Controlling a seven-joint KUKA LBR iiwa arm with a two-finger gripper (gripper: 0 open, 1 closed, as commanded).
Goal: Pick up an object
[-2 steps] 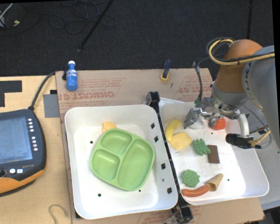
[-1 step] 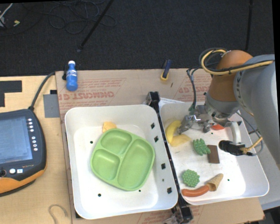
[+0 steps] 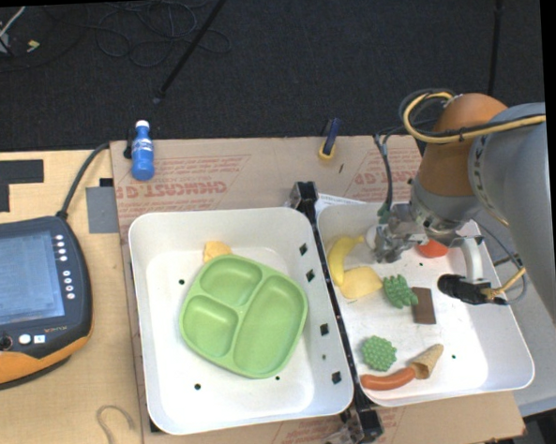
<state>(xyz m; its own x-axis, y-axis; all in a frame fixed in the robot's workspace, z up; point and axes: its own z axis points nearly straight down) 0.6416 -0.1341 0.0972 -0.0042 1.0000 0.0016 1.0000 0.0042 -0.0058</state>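
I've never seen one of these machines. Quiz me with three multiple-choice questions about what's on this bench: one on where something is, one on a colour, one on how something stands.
1. Where does the green three-compartment plastic plate lie?
A. left white bin
B. right white bin
C. on the cardboard

2. What colour is the small bottle behind the bins?
A. red
B. blue
C. yellow

3. Where is the gripper?
A. over the plate
B. above the tablet
C. low in the right bin, near the yellow banana-shaped toy

Answers: 1 A, the plate fills the left bin. 2 B, the bottle is blue with a white cap. 3 C, the gripper hangs in the right bin, beside the banana.
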